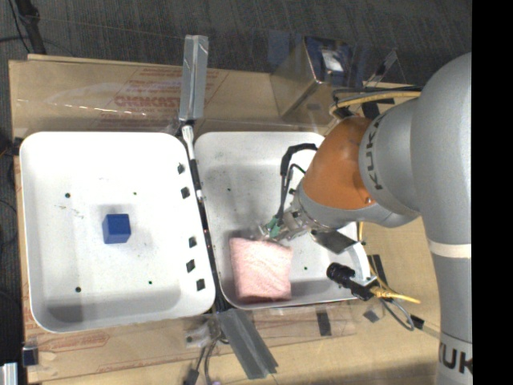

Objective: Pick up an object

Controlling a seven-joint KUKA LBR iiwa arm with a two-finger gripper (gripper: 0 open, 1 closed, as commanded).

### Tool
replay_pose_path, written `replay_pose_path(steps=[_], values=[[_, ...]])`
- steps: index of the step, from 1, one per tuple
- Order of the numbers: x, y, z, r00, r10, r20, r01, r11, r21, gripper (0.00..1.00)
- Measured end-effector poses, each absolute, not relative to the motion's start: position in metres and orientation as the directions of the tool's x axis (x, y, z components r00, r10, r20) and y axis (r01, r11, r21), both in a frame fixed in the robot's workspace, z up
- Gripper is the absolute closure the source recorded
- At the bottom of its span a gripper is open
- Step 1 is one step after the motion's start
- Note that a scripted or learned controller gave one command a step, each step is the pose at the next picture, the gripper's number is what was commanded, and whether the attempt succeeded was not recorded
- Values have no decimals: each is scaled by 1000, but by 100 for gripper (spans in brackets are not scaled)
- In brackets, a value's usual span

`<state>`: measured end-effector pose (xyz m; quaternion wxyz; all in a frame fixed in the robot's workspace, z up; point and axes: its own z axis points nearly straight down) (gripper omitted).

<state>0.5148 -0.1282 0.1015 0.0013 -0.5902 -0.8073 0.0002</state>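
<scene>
The pink sponge (pixel 260 269) is judged soft and light, best pinched across its upper edge; whether the gripper (pixel 276 229) is wide or closed cannot be told.

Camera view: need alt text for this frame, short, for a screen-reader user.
A grey KUKA arm with an orange band reaches from the right into the right bin, its gripper low over the upper edge of a pink spongy block lying near the bin's front wall. The left bin holds a small blue cube near its middle.

The arm (pixel 377 167) reaches into the right bin (pixel 240 155) above a pink sponge (pixel 260 269); a blue cube (pixel 117 228) lies in the left bin (pixel 48 167).
</scene>
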Motion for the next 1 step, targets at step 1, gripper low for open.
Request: replay_pose_path(steps=[1], values=[[515,-128,102,-303,953,2,953,303,-2,0]])
